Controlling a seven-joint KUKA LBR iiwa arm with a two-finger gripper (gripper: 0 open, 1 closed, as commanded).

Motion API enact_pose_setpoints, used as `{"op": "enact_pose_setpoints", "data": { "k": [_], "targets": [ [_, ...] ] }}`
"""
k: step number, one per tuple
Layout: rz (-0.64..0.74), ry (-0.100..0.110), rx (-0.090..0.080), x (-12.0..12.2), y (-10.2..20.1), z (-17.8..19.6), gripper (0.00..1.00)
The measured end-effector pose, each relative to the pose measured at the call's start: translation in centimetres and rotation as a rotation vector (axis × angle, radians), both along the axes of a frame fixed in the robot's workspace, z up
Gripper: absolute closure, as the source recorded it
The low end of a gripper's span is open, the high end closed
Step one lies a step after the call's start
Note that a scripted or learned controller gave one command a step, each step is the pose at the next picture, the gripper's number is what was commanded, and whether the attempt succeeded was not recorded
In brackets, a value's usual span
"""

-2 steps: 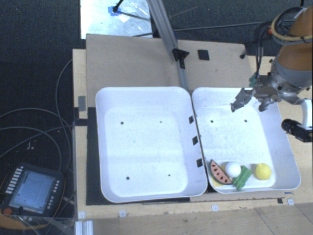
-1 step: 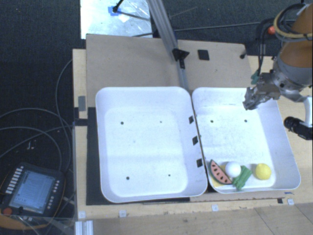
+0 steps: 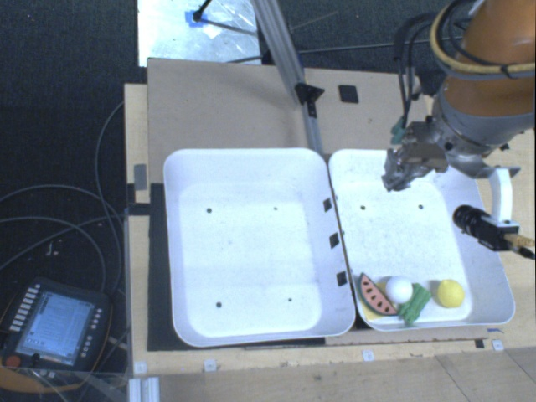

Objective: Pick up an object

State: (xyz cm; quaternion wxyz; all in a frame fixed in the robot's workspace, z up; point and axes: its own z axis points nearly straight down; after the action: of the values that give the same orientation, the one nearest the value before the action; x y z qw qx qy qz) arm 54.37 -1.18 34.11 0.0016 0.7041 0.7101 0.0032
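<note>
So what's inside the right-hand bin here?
Along the right bin's near edge: a watermelon slice, white ball, green piece and yellow lemon. The gripper covers its far corner.

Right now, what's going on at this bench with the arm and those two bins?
The arm is meant to pick up an object. Its gripper hangs over the far end of the right bin, with nothing visibly between its fingers. The objects sit clustered at that bin's near edge, apart from the gripper: a watermelon slice, a white ball, a green piece and a lemon. The left bin sits beside it. No pick has happened yet.
</note>
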Motion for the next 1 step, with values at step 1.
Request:
{"op": "enact_pose_setpoints", "data": {
  "k": [1],
  "targets": [
    [-0.008,0.006,-0.002,-0.03,-0.42,-0.30,0.00]
  ]
}}
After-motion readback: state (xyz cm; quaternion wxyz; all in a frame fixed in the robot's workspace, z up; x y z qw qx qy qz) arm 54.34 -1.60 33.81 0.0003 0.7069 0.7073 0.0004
